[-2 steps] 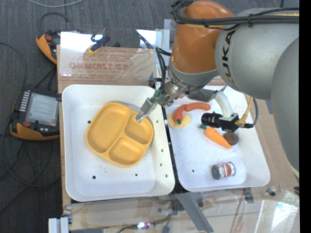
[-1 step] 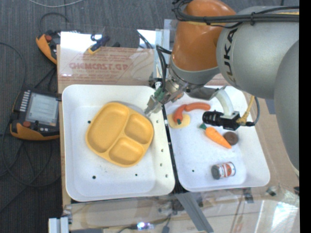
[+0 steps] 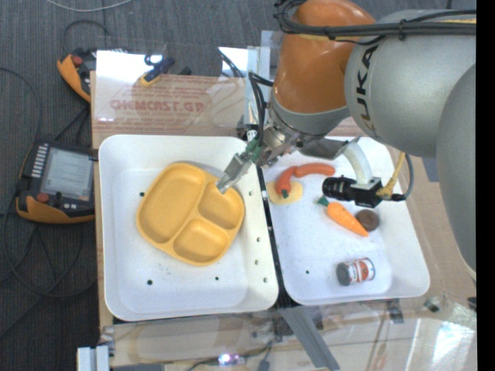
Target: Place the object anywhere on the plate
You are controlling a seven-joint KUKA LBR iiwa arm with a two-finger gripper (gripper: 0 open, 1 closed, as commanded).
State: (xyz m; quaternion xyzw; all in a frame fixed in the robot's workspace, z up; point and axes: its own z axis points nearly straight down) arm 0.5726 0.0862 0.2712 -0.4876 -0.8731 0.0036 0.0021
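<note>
Yellow plate (image 3: 189, 215) lying in the left bin (image 3: 124, 284), fingers (image 3: 229, 178) pressing narrowly together, nothing showing between them, tips pointing at its upper-right compartment, arm (image 3: 402, 76) slanting down from the right, carrot (image 3: 346, 217) lying well apart.

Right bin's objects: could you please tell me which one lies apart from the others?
The small red-labelled can, alone toward the right bin's near edge; the red pepper, pale slice, carrot and brown piece cluster farther back.

Bright, even light; soft shadows.
</note>
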